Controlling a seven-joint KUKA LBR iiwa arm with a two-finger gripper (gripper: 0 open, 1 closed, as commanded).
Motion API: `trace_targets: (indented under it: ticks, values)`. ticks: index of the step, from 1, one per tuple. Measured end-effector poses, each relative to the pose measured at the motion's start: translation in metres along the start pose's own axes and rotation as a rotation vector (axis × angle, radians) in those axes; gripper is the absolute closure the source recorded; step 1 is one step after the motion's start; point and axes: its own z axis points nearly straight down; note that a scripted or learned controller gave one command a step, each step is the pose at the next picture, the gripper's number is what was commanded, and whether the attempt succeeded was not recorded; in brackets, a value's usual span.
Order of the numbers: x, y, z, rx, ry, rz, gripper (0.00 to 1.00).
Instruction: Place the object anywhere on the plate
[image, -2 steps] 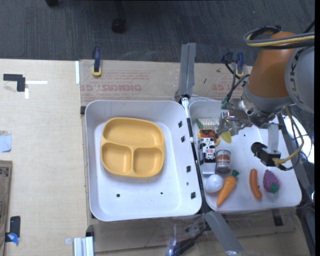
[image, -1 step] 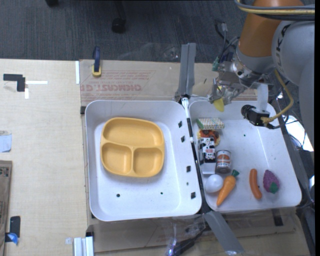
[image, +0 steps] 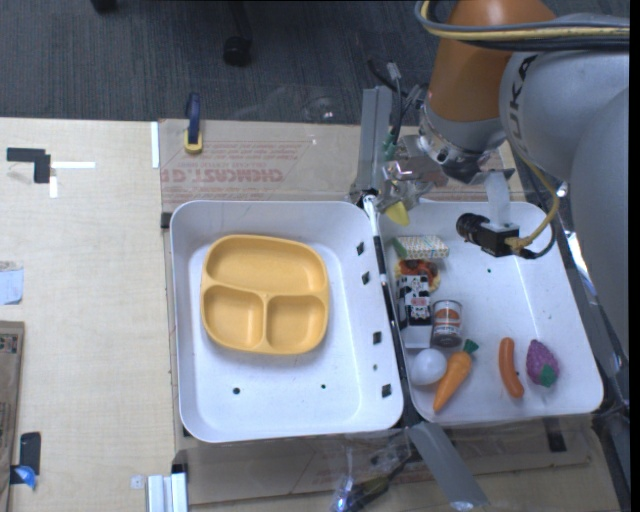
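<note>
Yellow divided plate (image: 265, 294) sat in the left bin (image: 190, 330), three compartments up. Gripper (image: 400, 195) hung over the right bin (image: 560, 300) at its 11 o'clock corner, against the wall shared by the bins. A small yellow object (image: 399, 212) showed at the fingertips; the view was too cluttered there to say whether it was pinched or lay under them, and the finger spread could not be told. From the gripper the plate lay toward 8 o'clock, across the divider. Toy carrot (image: 453, 372), white ball (image: 428, 367) and small can (image: 447, 322) lay toward 5 o'clock in the right bin.
</note>
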Motion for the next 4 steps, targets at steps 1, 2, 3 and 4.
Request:
trace_targets:
  ticks: [1, 2, 3, 4]
  values:
    - [0.052, -0.042, -0.1, -0.001, -0.001, -0.151, 1.0]
    - [0.061, -0.103, 0.043, 0.001, 0.0, -0.318, 1.0]
    - [0.111, -0.126, -0.105, -0.004, -0.001, -0.541, 1.0]
    - [0.159, -0.131, -0.208, -0.003, -0.001, -0.648, 1.0]
